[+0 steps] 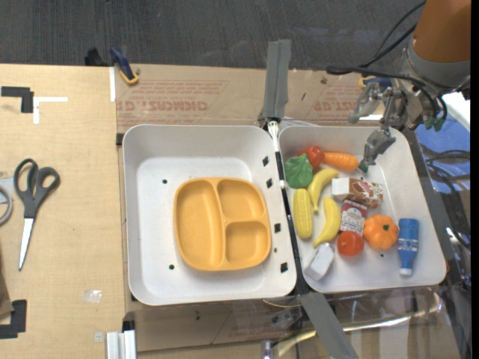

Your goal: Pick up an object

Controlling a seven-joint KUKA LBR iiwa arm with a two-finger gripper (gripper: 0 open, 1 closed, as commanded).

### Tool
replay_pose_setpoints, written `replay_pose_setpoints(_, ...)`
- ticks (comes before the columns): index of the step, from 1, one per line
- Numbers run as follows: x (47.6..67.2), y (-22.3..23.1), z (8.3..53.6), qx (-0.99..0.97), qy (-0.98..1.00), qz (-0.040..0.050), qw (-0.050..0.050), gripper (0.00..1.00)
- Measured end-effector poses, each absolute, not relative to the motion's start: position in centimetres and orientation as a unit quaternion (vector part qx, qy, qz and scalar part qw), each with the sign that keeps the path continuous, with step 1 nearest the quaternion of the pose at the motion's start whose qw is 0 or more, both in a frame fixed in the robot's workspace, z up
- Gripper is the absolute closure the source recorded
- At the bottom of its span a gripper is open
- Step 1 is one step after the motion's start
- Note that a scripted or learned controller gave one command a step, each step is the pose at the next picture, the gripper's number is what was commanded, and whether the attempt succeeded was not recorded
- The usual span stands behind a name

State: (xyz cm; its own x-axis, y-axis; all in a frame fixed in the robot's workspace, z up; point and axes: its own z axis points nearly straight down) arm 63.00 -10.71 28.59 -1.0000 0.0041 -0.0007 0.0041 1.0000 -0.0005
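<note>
The surface [60, 260] is tan and wide, with scissors [31, 193] lying out at nine o'clock, well away from the action. Two white bins sit side by side in the middle. The left bin [150, 148] carries a yellow divided plate [222, 223]. The right bin [423, 275] holds all the candidates.

And there's the arm [445, 21], coming in from two o'clock, orange band up high. Its gripper [376, 146] hangs over the bin's twelve o'clock edge, tip just beside the carrot [340, 159]. Nothing is seen between the fingers, and whether they're spread or pressed together, I cannot tell from this slant.

Down the pile now: corn [301, 212] and two bananas [323, 200] on the nine o'clock side, green lettuce [299, 172] above them, a blue bottle [408, 247] at four o'clock, an orange [381, 232], a tomato [349, 243], small snack packets [365, 191] in the centre.

My read: this is the approach, no grasp made. The next move calls for a straight descent onto one piece, likely the carrot or the packet beneath, without nudging the crowded neighbours.
</note>
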Motion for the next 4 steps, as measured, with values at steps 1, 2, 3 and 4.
replay_pose_setpoints(1,61.6,-9.2,15.2,-0.047,0.999,0.0002,0.000,0.00)
replay_pose_setpoints(2,61.8,-10.5,9.2,-0.037,0.999,0.0000,0.001,0.00)
replay_pose_setpoints(3,59.3,-10.6,9.1,0.028,1.000,0.0004,0.001,0.00)
replay_pose_setpoints(4,59.4,-10.6,10.0,0.027,1.000,-0.0001,0.002,1.00)
